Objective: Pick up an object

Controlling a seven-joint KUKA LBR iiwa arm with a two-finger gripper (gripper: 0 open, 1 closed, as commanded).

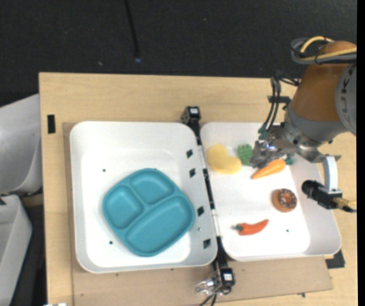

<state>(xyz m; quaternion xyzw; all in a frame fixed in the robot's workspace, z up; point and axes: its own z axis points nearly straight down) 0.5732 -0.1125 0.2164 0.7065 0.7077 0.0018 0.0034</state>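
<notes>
- Camera view: our hand (266,150) hangs low in the right white plastic bin (322,234), above the small orange toy carrot (269,168), beside a green toy vegetable (244,152) and a yellow rounded toy (223,159).
- We cannot tell whether it is clenched or released.
- We judge the carrot light, stiff and slick; take it across its thick middle.

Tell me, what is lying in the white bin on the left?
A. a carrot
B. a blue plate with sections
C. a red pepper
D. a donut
B: the blue plate with sections lies alone in the left bin, while the carrot, red pepper and donut are all in the right bin.
</notes>
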